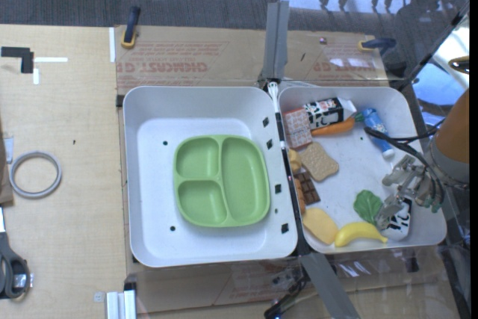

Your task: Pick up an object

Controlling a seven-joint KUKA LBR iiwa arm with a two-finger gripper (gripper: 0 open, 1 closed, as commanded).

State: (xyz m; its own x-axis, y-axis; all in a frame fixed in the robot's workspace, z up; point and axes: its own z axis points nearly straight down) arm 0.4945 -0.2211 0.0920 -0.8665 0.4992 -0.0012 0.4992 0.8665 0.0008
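Jaws stood spread apart, metal fingers (397,177) splayed, nothing visibly clamped between them; gripper (396,198) sat low at the near right corner of the right bin (418,239), over a black-and-white patterned item (402,220) that lay just under the lower fingertip, contact unclear. Yellow banana (358,234) lay just left of that item, along the near wall, with a pale yellow block (319,225) touching its left end. Green leaf-shaped piece (368,204) sat just beyond the banana, near the fingers. Along the left wall of the same bin: a dark brown chocolate-bar shape (305,187), a tan cracker-like slab (320,160) and a reddish wafer (297,128) further back. Black-and-white carton (326,113) lay at the far side, print on it too small to read, with an orange carrot-like piece (334,128) touching its near edge. Blue-and-white tube (376,131) lay to the right of those, a black cable crossing it. Left bin (142,183) held a green three-compartment plate (222,180), compartments bare. Cardboard (179,60) beyond the bins carried red mirrored lettering, not legible. Off to the left on the wooden bench (67,235) was a grey tape ring (33,174); a yellow-handled clamp (131,28) gripped the far edge of the cardboard.
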